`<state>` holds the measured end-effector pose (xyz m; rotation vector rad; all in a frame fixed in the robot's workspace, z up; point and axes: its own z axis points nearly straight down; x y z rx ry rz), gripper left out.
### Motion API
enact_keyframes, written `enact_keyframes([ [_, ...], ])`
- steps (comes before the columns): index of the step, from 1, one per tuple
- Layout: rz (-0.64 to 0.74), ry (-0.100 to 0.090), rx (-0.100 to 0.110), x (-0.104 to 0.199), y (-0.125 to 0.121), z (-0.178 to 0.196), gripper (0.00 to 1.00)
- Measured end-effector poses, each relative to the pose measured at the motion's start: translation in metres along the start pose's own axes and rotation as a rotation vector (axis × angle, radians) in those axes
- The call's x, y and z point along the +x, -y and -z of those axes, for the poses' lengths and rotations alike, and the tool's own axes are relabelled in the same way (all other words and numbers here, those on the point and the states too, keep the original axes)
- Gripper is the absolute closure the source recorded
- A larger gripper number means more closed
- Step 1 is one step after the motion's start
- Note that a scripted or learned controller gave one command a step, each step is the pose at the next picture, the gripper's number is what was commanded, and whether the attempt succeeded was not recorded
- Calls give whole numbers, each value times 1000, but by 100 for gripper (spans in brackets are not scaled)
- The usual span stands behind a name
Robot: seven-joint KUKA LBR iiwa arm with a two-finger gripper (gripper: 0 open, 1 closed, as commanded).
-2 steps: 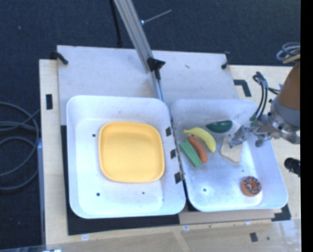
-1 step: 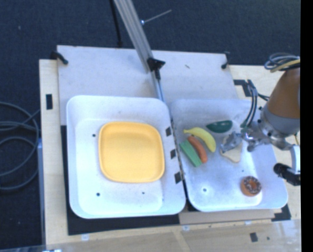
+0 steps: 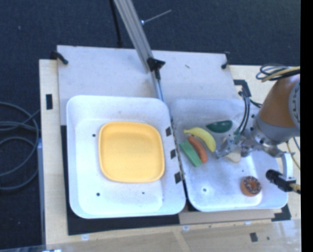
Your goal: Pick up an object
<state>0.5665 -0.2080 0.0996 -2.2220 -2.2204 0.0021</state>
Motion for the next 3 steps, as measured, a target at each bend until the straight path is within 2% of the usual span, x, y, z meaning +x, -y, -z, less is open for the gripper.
enact_keyframes([
  [1,-1,0,-4,0,-1,12,100],
  [3,0,1,-6,-20,-12,120,100],
])
